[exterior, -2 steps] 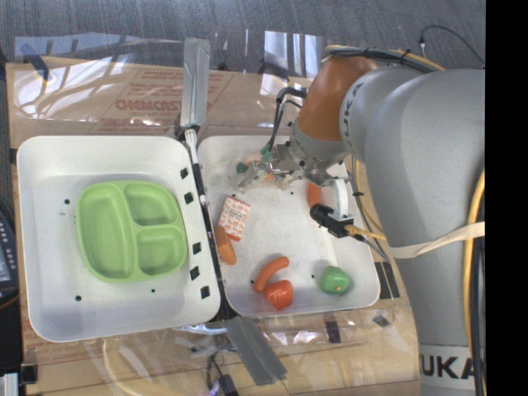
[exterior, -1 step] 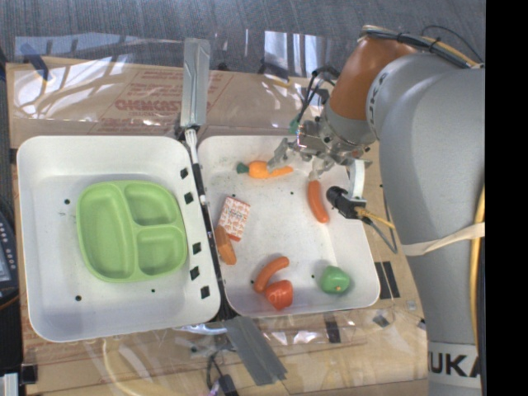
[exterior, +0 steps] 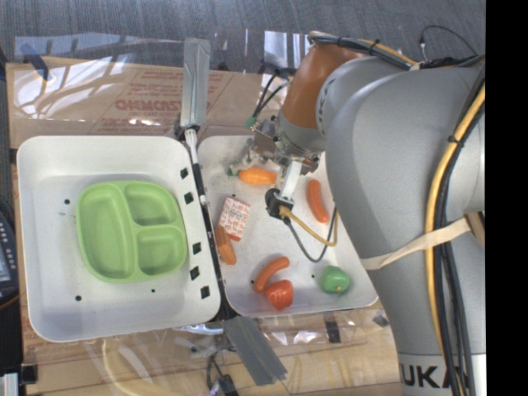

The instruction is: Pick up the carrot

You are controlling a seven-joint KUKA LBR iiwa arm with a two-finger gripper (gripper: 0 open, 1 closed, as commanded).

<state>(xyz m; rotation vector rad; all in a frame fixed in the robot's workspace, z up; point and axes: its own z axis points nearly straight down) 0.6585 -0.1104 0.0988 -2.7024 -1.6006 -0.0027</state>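
Camera view: gripper [exterior: 260, 148] low over the right bin [exterior: 256, 242], beside the carrot [exterior: 257, 176].
Carrot lies flat toward the bin's 11 o'clock, with the gripper just at its 12 o'clock; whether it is open or closed cannot be told. A green plate [exterior: 132, 229] sits in the left bin [exterior: 41, 221].

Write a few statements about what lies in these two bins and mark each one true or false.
1. The green plate lies in the view's left bin. True.
2. The carrot lies on the plate. False: it lies on the floor of the view's right bin.
3. The hand is over the right bin, close to the carrot. True.
4. The red and white packet lies in the left bin. False: the packet lies in the right bin.
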